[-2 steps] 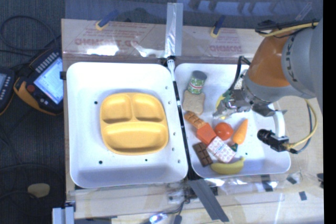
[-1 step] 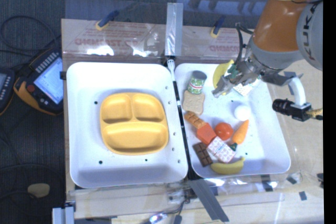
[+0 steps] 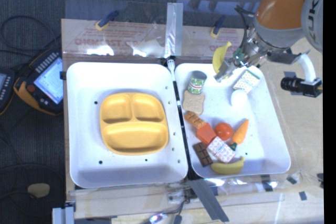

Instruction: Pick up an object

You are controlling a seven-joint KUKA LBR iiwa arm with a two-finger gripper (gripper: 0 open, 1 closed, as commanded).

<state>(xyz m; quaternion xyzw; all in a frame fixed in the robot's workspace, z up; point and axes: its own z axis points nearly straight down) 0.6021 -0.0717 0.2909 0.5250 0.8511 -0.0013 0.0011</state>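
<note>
Two risks showing. Tool (image 3: 231,67) is hovering at the right bin's (image 3: 273,113) far edge, a yellow banana-like piece (image 3: 221,56) seemingly pinched between its fingers, though the grip is looking shallow, so it could be slipping out. White carton (image 3: 245,81) is sitting just beside the tool; descending could be knocking it.

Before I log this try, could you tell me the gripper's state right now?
Gripper: above the right bin's far edge by a yellow piece; open or closed cannot be told.
</note>
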